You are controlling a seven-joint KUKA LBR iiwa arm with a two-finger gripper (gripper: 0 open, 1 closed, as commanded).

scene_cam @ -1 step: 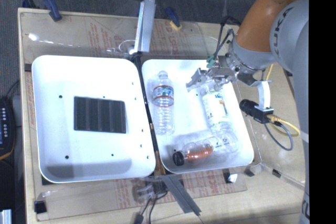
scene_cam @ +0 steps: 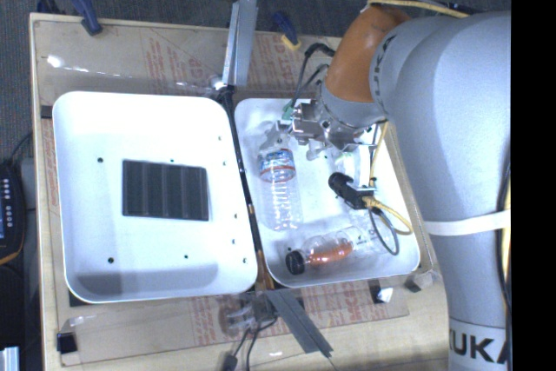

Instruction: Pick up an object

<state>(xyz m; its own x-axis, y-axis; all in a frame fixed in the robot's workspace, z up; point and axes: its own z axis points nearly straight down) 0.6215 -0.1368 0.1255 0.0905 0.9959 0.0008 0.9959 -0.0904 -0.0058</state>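
Observation:
A clear plastic water bottle (scene_cam: 280,183) with a blue label lies lengthwise in the right bin (scene_cam: 401,226), its cap toward the far end. A second clear bottle (scene_cam: 328,253) with a black cap and orange contents lies across the bin's near end. My gripper (scene_cam: 303,137) hangs over the far part of the right bin, just above and to the right of the water bottle's cap end. Nothing shows held in it. A dark ribbed rectangular panel (scene_cam: 165,189) lies flat in the middle of the left bin (scene_cam: 87,126).
The arm's big grey body covers the right side of the bench and the right bin's right rim. A metal bar (scene_cam: 239,39) stands at the back between the bins. Blue clamps (scene_cam: 85,10) grip the bench's far edge.

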